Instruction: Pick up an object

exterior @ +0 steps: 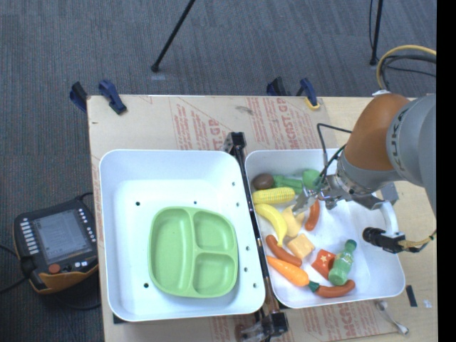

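Both bins (117,191) are plain white, and the left one has a light green divided plate (192,251) in it, all sitting on a tan bench (178,123) with faded red print. The right bin's toy food is pretty colourful: yellow corn (274,196), yellow banana (273,219), orange carrot (288,271), red sausage (332,289), green bottle (343,262), brown kiwi (262,182). The arm (388,144) is grey with an orange band.

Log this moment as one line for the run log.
pincer low in right bin, beside corn and banana | grasp: cannot tell | green plate in left bin
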Available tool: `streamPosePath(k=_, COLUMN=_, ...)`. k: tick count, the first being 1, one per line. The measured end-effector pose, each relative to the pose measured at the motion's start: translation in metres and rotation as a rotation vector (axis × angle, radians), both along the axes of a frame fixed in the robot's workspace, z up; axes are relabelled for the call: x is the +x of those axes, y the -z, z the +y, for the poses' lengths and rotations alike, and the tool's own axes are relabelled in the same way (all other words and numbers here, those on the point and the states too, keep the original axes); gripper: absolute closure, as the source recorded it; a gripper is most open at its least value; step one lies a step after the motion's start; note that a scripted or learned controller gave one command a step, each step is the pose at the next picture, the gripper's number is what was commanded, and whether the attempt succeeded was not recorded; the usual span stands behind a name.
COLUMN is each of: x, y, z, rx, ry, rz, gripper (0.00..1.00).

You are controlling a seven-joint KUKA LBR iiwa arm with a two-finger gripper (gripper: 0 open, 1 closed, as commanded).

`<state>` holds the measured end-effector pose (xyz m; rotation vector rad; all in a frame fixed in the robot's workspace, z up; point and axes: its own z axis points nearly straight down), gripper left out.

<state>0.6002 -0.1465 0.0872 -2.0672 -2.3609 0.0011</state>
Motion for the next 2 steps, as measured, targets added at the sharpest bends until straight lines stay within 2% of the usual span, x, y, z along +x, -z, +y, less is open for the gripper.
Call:
streamPosePath(k=1, x=0.000, y=-0.010, z=0.000, rx=0.001, ry=0.001, rz=0.000, gripper=1.00)
streamPosePath(k=2, x=-0.007, y=-0.109, z=0.041, rx=-0.001, ry=-0.037, rz=-0.005, gripper=1.00)
